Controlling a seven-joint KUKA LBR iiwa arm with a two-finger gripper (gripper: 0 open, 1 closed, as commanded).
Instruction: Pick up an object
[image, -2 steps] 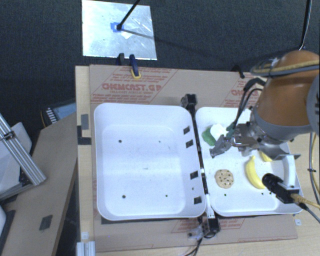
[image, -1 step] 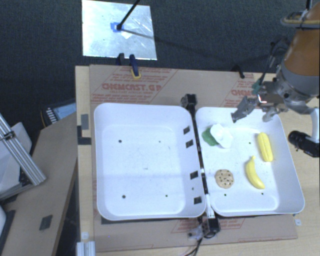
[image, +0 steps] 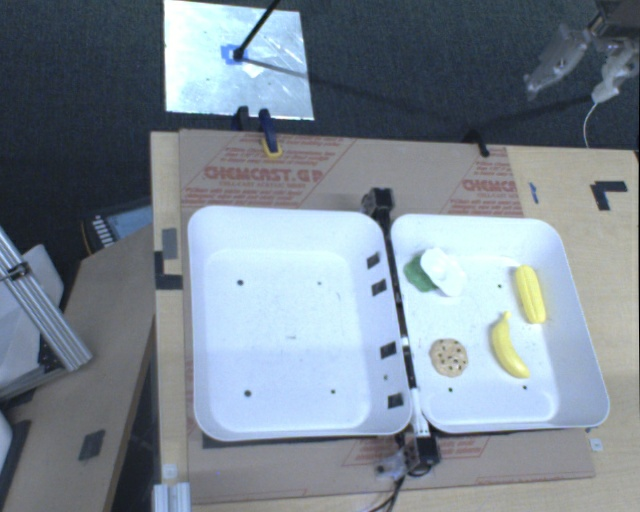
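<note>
The right bin (image: 570, 300) holds several small objects. A white and green lump (image: 437, 271) lies near the bin's upper left. A short yellow piece (image: 529, 293) sits toward the right side, with a yellow banana (image: 508, 347) just below it. A round brown cookie (image: 449, 356) rests near the divider between the bins. My gripper (image: 582, 72) hangs high at the top right of the camera view, over the dark floor beyond the bench and well away from the bins. Its two pale fingers stand apart, open, with nothing between them.
The left bin (image: 210, 300) adjoins the right one along a black hinged divider (image: 392, 320). A shiny metal sheet (image: 238, 60) lies on the floor at the top left. A blue and yellow clamp (image: 268, 135) grips the bench's far edge. An aluminium rail (image: 35, 310) slants at the left.
</note>
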